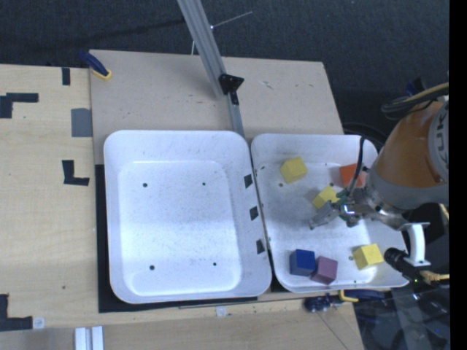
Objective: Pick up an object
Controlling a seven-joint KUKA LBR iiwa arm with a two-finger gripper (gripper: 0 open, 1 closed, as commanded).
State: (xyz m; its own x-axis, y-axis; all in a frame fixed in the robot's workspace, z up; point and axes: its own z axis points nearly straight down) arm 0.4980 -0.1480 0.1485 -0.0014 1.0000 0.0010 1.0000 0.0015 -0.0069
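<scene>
From my seat the gripper (337,211) hangs low in the right bin (292,274), right beside a yellow block (325,196) near the bin's middle — whether the hand is spread or pressed together I cannot tell, since the metal there is a blur. That block looks like the likeliest target, so I would want the tips squared to two flat faces and seated well down before any lift; a corner pinch would probably let it squirt out. An orange block (349,173) sits just behind, close to the arm (408,159), and could get nudged. Another yellow block (294,169) lies toward the far wall, a third (368,255) near the front, with a blue block (302,261) and a purple block (325,269) touching — all well clear.
</scene>
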